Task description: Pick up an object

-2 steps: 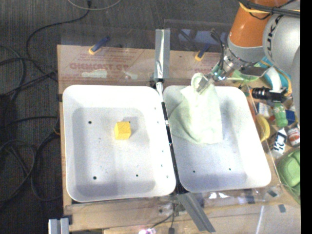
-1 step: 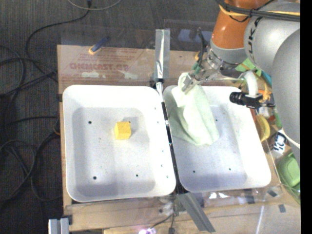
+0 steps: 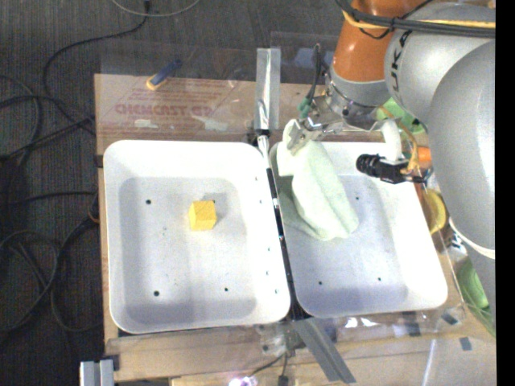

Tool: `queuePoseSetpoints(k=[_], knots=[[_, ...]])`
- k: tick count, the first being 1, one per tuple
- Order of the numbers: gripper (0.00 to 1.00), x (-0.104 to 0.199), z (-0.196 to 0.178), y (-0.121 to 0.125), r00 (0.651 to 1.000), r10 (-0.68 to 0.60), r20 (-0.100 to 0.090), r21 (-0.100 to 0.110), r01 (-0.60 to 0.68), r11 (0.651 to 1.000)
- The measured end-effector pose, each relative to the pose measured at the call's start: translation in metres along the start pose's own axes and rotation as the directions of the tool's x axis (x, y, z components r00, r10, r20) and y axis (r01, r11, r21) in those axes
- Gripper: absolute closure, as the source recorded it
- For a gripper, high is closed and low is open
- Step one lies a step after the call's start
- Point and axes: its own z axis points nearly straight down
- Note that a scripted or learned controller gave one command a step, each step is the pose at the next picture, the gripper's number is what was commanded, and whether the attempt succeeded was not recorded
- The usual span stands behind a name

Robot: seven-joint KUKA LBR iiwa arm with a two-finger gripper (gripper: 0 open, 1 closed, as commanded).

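Observation:
A pale green cloth (image 3: 322,193) lies in the right bin (image 3: 378,284), stretched from the bin's middle up toward its far left corner. My gripper (image 3: 296,137) is at that upper end, its fingers closed on the cloth's top corner, which is drawn up to them. The rest of the cloth trails down onto the bin floor. A small yellow block (image 3: 203,215) sits alone in the middle of the left bin (image 3: 161,296), well away from the gripper.
The divider between the two bins (image 3: 276,215) runs just left of the cloth. A yellow item (image 3: 435,209) and a green item (image 3: 475,289) lie by the right bin's right rim. A blue and yellow tool (image 3: 163,74) rests on the board behind the left bin.

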Motion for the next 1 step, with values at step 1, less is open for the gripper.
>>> queuePoseSetpoints(k=[1], knots=[[1.00, -0.0345, 0.0090, -0.0091, 1.000, -0.018, 0.005, 0.001, 0.018, 1.000]])
